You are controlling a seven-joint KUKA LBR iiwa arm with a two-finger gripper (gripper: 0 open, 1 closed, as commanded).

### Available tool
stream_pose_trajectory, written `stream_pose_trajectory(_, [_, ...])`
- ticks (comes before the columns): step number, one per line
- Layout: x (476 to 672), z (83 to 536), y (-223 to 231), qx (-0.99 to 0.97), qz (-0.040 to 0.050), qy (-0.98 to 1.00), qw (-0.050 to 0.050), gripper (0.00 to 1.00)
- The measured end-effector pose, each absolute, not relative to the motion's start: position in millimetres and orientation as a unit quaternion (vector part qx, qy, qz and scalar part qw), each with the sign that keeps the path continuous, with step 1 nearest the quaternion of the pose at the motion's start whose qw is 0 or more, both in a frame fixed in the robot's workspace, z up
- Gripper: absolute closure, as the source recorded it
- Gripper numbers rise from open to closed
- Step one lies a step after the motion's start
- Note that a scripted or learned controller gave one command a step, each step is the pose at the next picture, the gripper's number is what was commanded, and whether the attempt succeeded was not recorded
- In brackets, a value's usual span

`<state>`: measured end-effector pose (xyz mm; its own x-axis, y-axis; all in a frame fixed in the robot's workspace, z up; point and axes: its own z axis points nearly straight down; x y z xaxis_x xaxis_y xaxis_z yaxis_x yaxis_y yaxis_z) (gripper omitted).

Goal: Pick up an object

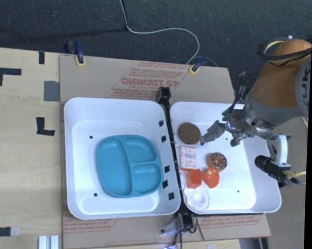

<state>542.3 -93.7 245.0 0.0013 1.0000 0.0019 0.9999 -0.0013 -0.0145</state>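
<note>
Several small objects lie clustered along the left side of the right bin (246, 195), and the gripper (223, 133) hangs above that bin's upper middle with its two dark fingers spread wide and nothing between them. The nearest candidate is the brown round disc (188, 132), just to the gripper's left in the camera view, close beside one fingertip; being round, it offers no long axis to line up with. Below it lies a small red-and-white packet (187, 158), flat, its long side running up and down the bin. Lower and to the right sits a glazed doughnut-like toy (217, 161), then two orange-red pieces (202, 178) touching one another, and a white cup-like thing (197, 197) near the bin's lower edge. The bin floor is smooth white plastic, likely slippery under a flat disc. Room around the disc looks fair, though the divider (168, 142) between the bins stands near its left. The left bin (81, 118) holds a blue sectioned tray (128, 164).
</note>
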Motion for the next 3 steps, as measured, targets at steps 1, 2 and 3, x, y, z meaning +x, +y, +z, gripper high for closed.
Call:
stream_pose_trajectory(1, [544.6,251.6,-93.5,-0.706,0.0003,-0.708,0.001,0.0])
stream_pose_trajectory(2, [545.0,209.6,-91.0,-0.707,0.0014,-0.707,0.001,0.0])
stream_pose_trajectory(3, [536.5,148.9,-93.9,-0.707,0.0024,-0.707,0.003,0.0])
